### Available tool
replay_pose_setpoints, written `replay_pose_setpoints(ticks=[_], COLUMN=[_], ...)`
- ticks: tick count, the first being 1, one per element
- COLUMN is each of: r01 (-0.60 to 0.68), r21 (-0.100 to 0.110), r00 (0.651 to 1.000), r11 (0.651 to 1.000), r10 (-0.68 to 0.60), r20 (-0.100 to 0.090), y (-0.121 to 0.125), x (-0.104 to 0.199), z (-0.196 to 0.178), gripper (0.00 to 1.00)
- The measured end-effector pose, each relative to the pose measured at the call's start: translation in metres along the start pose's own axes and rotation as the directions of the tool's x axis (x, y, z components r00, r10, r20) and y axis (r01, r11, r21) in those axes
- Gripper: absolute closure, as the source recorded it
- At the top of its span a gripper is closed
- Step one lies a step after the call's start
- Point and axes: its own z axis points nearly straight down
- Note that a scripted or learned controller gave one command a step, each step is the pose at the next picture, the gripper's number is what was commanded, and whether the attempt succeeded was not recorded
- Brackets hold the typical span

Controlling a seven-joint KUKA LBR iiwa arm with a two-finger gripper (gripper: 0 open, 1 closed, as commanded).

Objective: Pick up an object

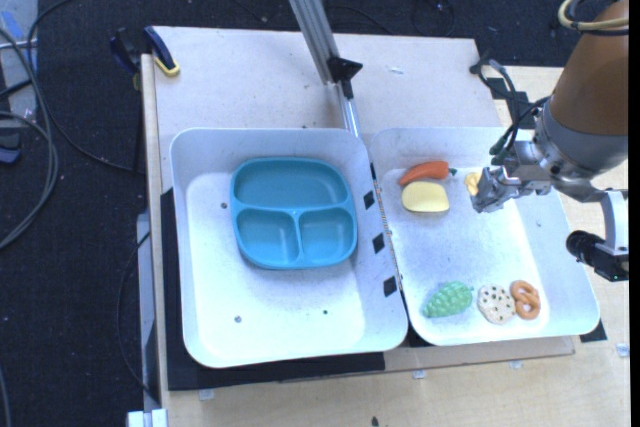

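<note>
- Dark floor with loose cables rings a pale bench, which bears two shallow white bins side by side; everything loose lies in the right bin, where the arm reaches in from 3 o'clock.
- At that bin's upper part hangs the claw; I cannot tell how it is set, and nothing shows pinched in it.
- Just beside it at 9 o'clock lies a yellow piece, with an orange carrot-like piece touching it at 12 o'clock. Either looks like the likeliest target.
- Well apart, near the bin's 6 o'clock wall, lie a green bunch, a speckled cookie and a pretzel.
- A blue divided tray sits in the left bin.
- Judged from this, the pick is not yet done: every piece rests on the bin floor, so closing and lifting are left.
</note>
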Motion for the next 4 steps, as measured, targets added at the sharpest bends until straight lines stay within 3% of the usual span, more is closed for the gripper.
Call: replay_pose_setpoints(ticks=[4], r01=[0.005], r21=[0.001], r00=[1.0], r11=[1.0], r10=[-0.005], r20=[-0.001], y=[0.107], x=[0.18], z=[0.033], gripper=[1.0])
